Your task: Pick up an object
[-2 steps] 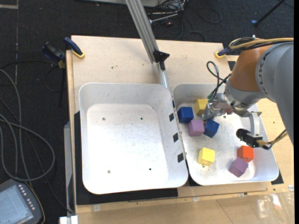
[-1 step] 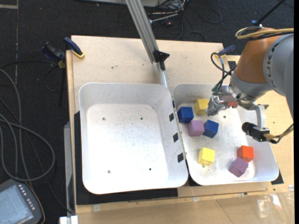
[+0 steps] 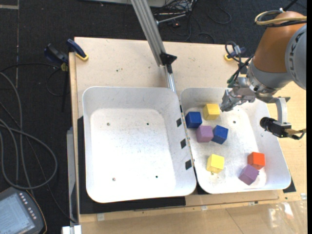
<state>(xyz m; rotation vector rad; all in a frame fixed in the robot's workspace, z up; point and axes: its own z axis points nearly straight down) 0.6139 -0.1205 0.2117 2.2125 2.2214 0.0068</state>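
The right bin (image 3: 273, 145) holds several small cubes. A yellow cube (image 3: 212, 111) lies near its back, with a blue cube (image 3: 193, 119) to its left. A purple cube (image 3: 204, 133) and a second blue cube (image 3: 220, 134) sit together in the middle. Toward the front lie another yellow cube (image 3: 215, 163), an orange cube (image 3: 256, 159) and a purple cube (image 3: 249, 174). My gripper (image 3: 227, 105) hangs at the bin's back, just right of the rear yellow cube. Nothing shows between its fingers.
The left bin (image 3: 97, 145) stands beside the right one on the bench. A slanted metal pole (image 3: 148, 26) runs from the top down to the gap between the bins. Clamps sit at the bench's back corners (image 3: 78, 50).
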